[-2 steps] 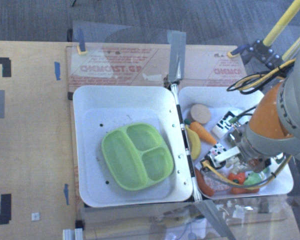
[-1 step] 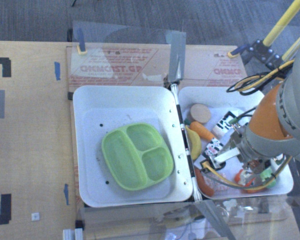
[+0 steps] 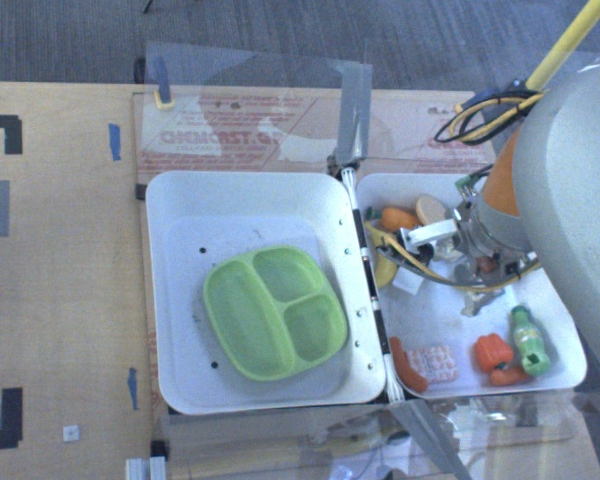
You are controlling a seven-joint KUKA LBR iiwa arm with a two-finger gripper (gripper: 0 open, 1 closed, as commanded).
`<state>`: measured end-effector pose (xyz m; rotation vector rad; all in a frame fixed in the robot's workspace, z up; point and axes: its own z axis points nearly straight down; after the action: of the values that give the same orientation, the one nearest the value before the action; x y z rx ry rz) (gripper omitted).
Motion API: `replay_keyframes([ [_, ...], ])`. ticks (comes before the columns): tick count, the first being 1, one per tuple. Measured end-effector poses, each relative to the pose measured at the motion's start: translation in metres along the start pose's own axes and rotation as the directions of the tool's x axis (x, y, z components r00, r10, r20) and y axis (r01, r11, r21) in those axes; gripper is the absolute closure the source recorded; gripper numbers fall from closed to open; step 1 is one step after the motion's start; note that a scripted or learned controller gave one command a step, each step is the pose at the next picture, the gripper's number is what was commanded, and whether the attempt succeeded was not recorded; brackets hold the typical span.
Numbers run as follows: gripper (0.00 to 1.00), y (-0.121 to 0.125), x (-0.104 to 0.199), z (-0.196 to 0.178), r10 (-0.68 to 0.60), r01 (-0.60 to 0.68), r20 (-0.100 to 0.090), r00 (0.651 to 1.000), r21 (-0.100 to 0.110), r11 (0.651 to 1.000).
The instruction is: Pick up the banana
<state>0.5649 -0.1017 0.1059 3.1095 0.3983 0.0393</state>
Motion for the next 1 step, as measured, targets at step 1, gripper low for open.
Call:
replay_keyframes([
  [1,0.0,0.0684,-0.0031,-0.0217,-0.111,0.111,0.026,0.993,0.015,0.994],
])
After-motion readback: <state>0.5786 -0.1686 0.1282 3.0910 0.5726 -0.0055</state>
